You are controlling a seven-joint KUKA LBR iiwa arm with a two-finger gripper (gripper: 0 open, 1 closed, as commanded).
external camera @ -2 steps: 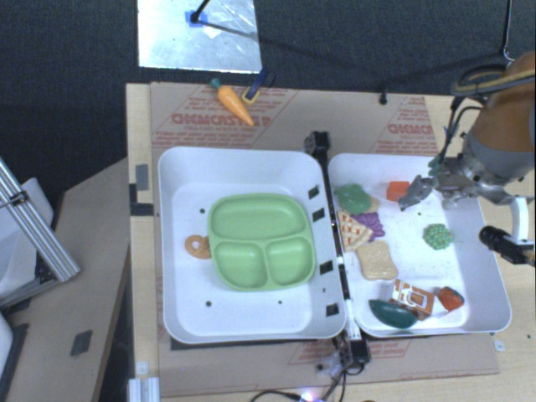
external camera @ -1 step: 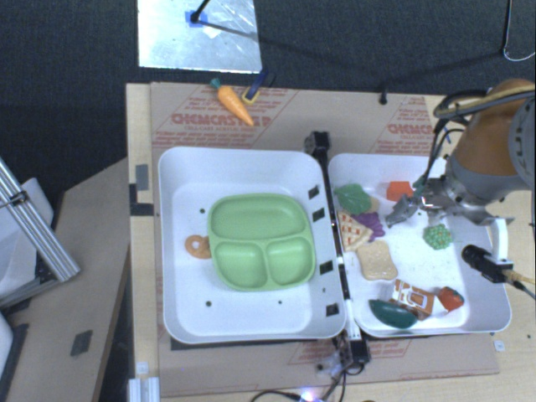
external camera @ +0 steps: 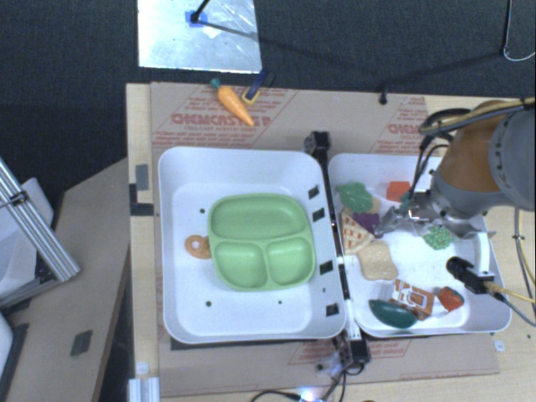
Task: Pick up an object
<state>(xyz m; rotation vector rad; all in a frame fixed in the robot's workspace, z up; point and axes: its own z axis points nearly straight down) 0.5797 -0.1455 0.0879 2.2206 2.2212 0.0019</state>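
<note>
Gripper (external camera: 400, 216) sits low over the right bin (external camera: 486, 308), fingers pointing left; can't tell how far open they are, and nothing visibly held between them. Nearest candidate obj: purple toy piece (external camera: 366, 222), just left of the tips, so the reach looks like a short move left. It's small, dark purple, irregular, w/ no clear long axis from this angle. Just beyond it on the near side: waffle-like piece (external camera: 354, 237), tan w/ red grid, touching or overlapping the purple one. Green leafy toy (external camera: 355, 196) lies far-left of the tips, near but apart. Tan bread slice (external camera: 377, 263) is on the near side of the gripper. Crowding on that side could foul a clean grasp, I'd judge.
</note>
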